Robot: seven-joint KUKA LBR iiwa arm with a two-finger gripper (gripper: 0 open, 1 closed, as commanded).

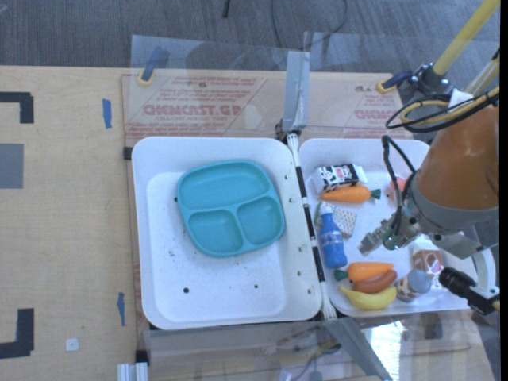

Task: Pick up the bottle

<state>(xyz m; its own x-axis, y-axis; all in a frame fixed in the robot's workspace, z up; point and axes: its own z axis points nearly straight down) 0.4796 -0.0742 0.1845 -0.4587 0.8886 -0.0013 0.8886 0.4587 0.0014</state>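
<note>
A blue bottle [332,243] with a pale cap lies in the right bin [311,151], close to its left wall, cap pointing toward the back. My gripper [379,240] hangs over the middle of the right bin, a short way to the right of the bottle and apart from it. Nothing shows between the gripper and the bottle except bare bin floor. The arm's orange band and grey wrist cover the right part of that bin.
Around the bottle lie a carrot [348,194], a black-and-white carton [336,175], a waffle piece [344,217], a hot dog [371,274] and a banana [370,298]. The left bin [159,236] holds a teal divided plate [230,207].
</note>
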